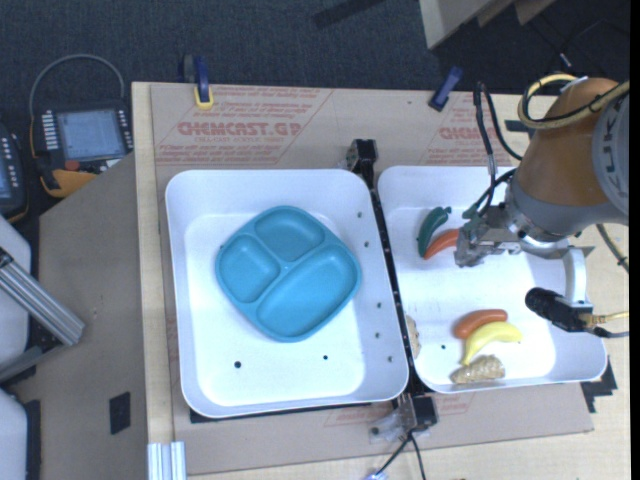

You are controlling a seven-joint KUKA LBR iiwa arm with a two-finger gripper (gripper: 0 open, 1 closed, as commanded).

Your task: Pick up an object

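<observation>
Partly hidden beside the carrot (pixel 441 243), the fingers' (pixel 466 256) spread cannot be told

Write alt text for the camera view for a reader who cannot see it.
A grey and orange robot arm reaches from the right into the right white bin, its gripper beside a toy carrot. Three more toy foods lie near that bin's front, and the left bin holds a blue divided plate.

White bins (pixel 190 298) hold a blue plate (pixel 288 271) and orange, yellow, green toys (pixel 487 328).
</observation>
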